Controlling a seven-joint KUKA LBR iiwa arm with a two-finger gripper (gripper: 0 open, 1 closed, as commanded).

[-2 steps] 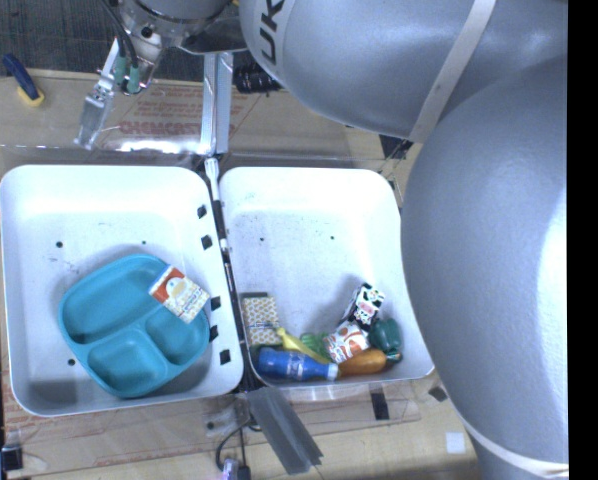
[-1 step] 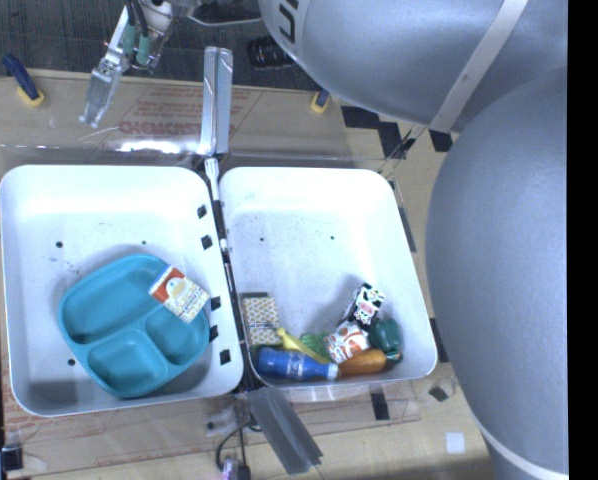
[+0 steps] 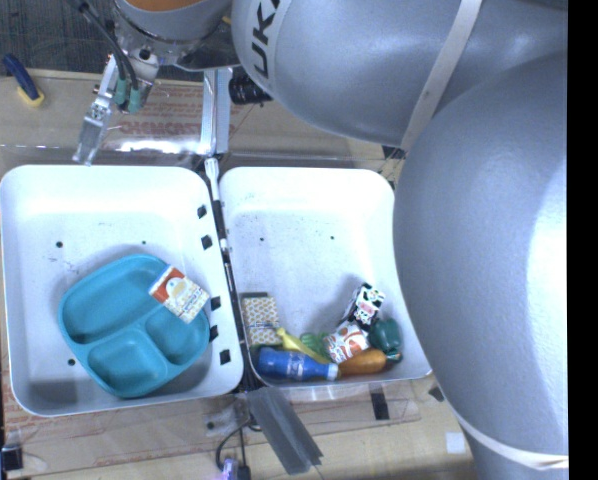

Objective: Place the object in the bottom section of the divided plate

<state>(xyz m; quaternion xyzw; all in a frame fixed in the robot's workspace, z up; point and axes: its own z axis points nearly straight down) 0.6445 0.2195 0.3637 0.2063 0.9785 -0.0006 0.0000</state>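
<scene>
- Grey arm [image 3: 459, 118] fills the right and top, closest to the camera.
- Its claw [image 3: 99, 118] hangs above the left bin's [image 3: 29, 268] far edge; I cannot tell its state.
- Small carton [image 3: 180, 295] lies on the blue divided plate [image 3: 129, 328], at its right rim.
- Bottle [image 3: 294, 366] and toys lie in the right bin [image 3: 309, 228].

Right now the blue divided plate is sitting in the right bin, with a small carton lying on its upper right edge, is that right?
Not quite. The camera view shows the blue divided plate in the left bin, not the right one. The small carton does lie on its upper right edge.
</scene>
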